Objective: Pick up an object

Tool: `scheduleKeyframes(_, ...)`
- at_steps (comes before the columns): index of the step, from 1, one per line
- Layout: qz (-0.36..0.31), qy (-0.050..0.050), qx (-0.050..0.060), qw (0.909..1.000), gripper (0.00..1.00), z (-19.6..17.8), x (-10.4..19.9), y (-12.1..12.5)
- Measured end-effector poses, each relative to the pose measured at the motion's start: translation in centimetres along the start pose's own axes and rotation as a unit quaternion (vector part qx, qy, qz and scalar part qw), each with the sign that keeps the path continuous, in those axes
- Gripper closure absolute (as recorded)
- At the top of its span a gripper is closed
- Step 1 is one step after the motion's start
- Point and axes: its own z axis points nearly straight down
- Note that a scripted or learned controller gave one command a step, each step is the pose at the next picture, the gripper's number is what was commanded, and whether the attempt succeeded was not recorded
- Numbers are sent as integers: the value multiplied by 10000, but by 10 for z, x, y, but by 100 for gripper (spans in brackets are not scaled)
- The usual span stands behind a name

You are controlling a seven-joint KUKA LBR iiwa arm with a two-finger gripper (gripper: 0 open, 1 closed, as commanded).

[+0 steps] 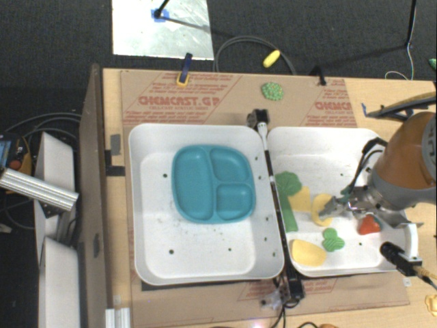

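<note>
The right bin [307,145] holds several toy foods: a green leafy piece [287,182], a yellow block [300,200], a green stick [288,218], a yellow curved piece [319,209], a small green piece [332,239], a pale yellow piece [308,253] and a red piece [369,226]. My gripper [330,207] reaches in from the right and sits low over the yellow curved piece, touching or nearly touching it. Whether anything sits between its tips is hidden.
The left bin [150,183] holds a blue divided tray [213,184]. A green knobbly object [272,91] and a yellow object [271,59] lie beyond the bins. The grey and orange arm [410,162] covers the right bin's right side.
</note>
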Motion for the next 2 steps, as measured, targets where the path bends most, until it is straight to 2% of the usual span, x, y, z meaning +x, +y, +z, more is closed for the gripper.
scheduleKeyframes(1,-42,-32,-13,10000,0,16,64,19)
scheduleKeyframes(2,-32,-5,-30,10000,0,-14,15,77)
